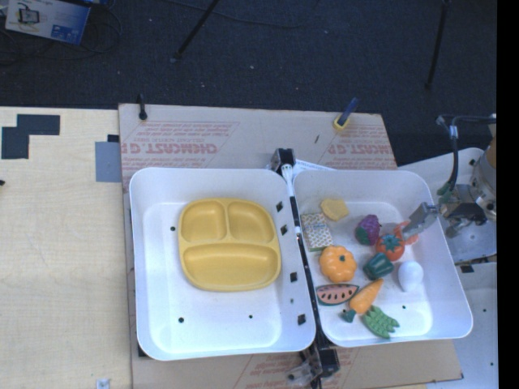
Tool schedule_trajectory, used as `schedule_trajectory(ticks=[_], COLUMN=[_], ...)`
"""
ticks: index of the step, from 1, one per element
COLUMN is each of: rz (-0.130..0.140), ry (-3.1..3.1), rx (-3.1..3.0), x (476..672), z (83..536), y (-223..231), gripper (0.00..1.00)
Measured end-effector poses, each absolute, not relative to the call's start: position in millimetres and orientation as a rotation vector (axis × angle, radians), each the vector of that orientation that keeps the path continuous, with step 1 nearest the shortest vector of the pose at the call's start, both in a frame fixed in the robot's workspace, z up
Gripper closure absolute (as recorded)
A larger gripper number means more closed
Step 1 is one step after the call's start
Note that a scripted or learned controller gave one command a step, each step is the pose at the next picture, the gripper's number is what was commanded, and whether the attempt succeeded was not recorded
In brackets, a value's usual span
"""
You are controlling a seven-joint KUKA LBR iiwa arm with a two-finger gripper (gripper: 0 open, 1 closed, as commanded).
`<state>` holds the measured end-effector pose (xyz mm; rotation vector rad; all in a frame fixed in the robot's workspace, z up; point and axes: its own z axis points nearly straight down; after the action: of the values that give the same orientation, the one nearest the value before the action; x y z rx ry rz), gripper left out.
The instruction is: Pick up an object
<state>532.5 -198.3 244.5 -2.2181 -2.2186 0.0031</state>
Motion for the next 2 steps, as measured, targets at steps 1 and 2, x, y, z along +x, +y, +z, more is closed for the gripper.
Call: schedule_trajectory(ticks=[1, 2], rz=[0.004, 0.002], ry=[-2.218, -2.219], rx=[-2.217, -2.219], x=[582.4, 590.5], z=[152, 87], y=[-168, -159], gripper=[0.0, 0.0])
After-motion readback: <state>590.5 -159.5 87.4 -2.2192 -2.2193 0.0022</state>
